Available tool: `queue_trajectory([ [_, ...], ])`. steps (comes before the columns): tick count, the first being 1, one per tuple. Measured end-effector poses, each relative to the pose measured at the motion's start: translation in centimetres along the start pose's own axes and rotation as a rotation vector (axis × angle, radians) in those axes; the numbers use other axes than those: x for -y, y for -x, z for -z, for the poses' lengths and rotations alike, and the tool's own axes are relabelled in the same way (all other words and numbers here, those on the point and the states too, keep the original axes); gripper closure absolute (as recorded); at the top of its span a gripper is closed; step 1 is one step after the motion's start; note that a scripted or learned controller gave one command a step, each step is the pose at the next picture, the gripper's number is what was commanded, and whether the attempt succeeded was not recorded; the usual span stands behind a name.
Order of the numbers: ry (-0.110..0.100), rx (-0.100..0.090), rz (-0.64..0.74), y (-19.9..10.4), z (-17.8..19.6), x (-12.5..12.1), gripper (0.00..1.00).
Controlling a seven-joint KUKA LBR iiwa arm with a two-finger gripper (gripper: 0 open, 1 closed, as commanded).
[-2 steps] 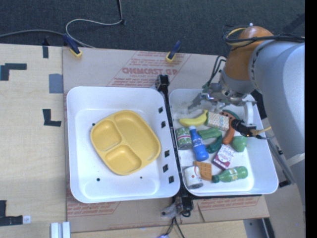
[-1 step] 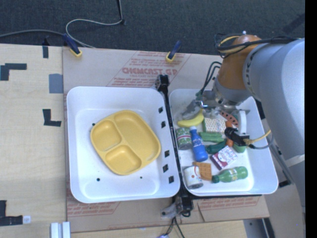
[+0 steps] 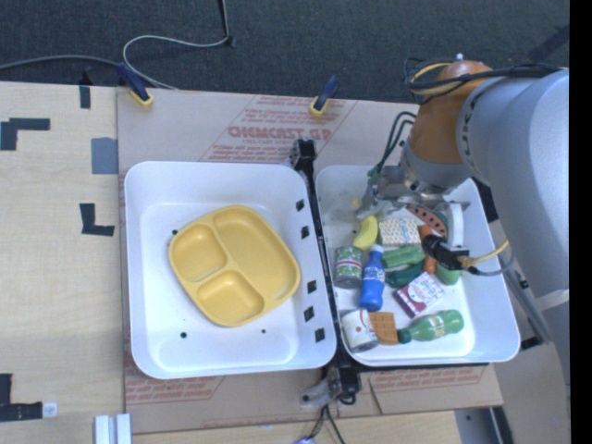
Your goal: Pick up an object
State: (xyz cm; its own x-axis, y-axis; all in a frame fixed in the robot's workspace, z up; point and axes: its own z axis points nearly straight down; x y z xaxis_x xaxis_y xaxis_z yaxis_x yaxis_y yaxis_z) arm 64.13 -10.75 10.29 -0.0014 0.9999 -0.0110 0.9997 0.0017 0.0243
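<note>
The gripper (image 3: 387, 192) is down in the right bin (image 3: 495, 326), though I cannot tell its state. Just below it lie a yellow banana (image 3: 366, 232) and blue bottle (image 3: 372, 281). Far left sits a yellow divided plate (image 3: 233, 264).

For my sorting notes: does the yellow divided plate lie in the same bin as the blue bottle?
No. The yellow divided plate lies in the left bin, while the blue bottle lies in the right bin.
</note>
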Motion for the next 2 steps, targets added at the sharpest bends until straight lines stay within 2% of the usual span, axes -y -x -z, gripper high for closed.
queue_trajectory([
  [1, -0.025, -0.012, 0.001, -5.1, 8.3, 3.4, 1.0],
  [2, -0.027, -0.011, 0.0, -10.0, 8.5, 13.7, 1.0],
])
